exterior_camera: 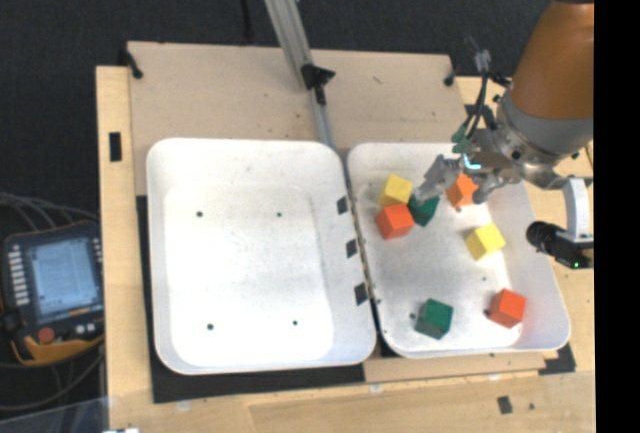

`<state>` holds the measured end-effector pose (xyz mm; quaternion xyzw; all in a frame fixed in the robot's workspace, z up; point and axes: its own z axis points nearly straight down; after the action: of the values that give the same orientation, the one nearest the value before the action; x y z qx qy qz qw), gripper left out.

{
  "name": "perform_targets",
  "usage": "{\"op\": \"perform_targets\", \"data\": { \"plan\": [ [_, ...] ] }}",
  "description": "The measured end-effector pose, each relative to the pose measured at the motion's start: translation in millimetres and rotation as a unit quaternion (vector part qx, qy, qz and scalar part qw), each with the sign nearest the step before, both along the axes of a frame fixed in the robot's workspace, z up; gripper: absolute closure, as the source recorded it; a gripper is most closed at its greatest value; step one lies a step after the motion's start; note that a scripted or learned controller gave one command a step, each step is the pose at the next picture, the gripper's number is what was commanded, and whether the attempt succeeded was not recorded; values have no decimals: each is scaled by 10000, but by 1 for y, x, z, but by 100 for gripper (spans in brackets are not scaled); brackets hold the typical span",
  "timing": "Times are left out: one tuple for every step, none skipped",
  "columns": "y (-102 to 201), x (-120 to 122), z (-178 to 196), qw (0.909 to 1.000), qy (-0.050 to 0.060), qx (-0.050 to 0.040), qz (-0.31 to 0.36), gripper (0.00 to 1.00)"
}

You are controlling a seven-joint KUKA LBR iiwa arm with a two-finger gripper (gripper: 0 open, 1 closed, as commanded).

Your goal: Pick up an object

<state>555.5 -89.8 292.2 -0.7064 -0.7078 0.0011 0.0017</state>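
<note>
Orange band low over the right bin, the gripper hovers at a cluster: yellow cube, orange cube, green block. Looks like the approach step; whether it's spread or pressed together, I cannot tell. Next move needs a clean descent onto one cube. Wooden bench below, dark floor around.

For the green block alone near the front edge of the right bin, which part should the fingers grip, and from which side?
Probably from straight above, closing on two opposite flat sides of the green block. It is a cube standing apart from the others, with bare right bin floor all around it, so both sides look free.
</note>
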Motion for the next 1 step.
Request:
{"op": "perform_targets", "data": {
  "plan": [
    [0, 1, 2, 10000, -27, -4, -11, 0]
  ]
}}
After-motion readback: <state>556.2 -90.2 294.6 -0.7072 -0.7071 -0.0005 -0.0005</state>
